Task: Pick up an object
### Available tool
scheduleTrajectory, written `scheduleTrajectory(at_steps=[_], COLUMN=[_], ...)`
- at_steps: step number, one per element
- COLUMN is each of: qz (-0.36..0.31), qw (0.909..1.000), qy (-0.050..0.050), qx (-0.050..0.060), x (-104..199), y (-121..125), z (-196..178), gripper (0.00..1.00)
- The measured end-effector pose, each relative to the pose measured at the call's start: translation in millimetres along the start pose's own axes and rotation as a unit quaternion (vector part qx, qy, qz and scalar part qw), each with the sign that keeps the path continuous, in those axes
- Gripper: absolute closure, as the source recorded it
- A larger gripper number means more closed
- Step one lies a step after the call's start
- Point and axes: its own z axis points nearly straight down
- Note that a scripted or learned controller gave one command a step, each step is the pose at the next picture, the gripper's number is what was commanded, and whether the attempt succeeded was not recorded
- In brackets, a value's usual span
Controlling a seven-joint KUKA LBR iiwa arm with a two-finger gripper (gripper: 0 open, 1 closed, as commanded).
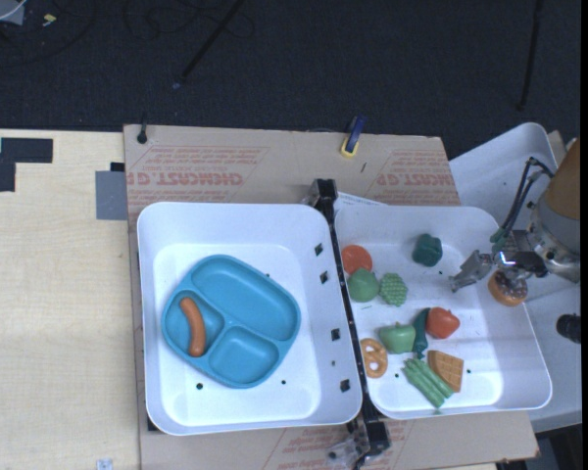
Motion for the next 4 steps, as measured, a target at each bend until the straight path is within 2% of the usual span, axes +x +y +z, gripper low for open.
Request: scheduleTrajectory(at_steps=[1,2,3,4], qz=[-0.001,-0.001,-0.004,-0.003], qw=[1.0,1.0,1.0,1.0], qy=[-0.001,-0.001,0.004,0.002], qx=[-0.006,-0.004,-0.005,-0.008], x=[-0.2,-4.6,6.7,10.0], y=[2.9,0.4,7.2,9.8], z=[-7.3,38.5,99.6,102.6], gripper=[0.0,0.0,0.0,0.0])
